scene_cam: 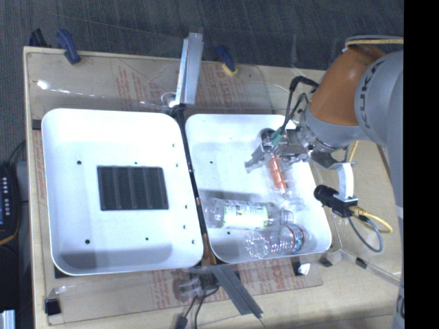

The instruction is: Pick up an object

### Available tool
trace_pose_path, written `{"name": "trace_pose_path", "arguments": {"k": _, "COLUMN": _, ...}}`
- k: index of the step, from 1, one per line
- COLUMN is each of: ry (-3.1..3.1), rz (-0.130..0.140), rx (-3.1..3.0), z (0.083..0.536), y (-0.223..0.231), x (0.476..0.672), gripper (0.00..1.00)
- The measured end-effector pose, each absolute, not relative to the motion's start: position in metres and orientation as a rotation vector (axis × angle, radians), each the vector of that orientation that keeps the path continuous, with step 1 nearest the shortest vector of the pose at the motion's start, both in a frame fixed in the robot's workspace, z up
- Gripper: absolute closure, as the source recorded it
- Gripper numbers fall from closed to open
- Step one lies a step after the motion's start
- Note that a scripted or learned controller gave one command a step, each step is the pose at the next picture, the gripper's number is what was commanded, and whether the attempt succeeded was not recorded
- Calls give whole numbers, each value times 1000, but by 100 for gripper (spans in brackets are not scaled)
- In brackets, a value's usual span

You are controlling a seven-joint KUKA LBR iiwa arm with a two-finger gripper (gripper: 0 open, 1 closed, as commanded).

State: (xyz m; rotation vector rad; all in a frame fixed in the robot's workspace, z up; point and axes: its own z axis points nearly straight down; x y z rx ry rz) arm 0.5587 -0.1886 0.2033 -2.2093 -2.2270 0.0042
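Note:
My gripper (269,151) hangs low over the upper right part of the right bin (206,142). A slim orange and clear object (278,173) lies slantwise just below it, its upper end right at the gripper; whether it is gripped I cannot tell. Toward the bin's front lies a clear bottle with a white and green label (240,214) on its side. Beside that, in the front right corner, sits a crumpled clear bottle with a red band (280,238).
The left bin (68,136) holds a dark ridged rectangle (132,188). A metal divider bar (188,67) rises at the back between the bins. Blue clamps (67,44) hold the board's far edge. Cables and a black connector (336,199) hang right of the right bin.

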Motion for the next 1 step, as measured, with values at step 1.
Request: {"name": "trace_pose_path", "arguments": {"k": 1, "ry": -2267, "rz": 2, "rx": -2174, "z": 184, "y": -209, "x": 573, "gripper": 0}}
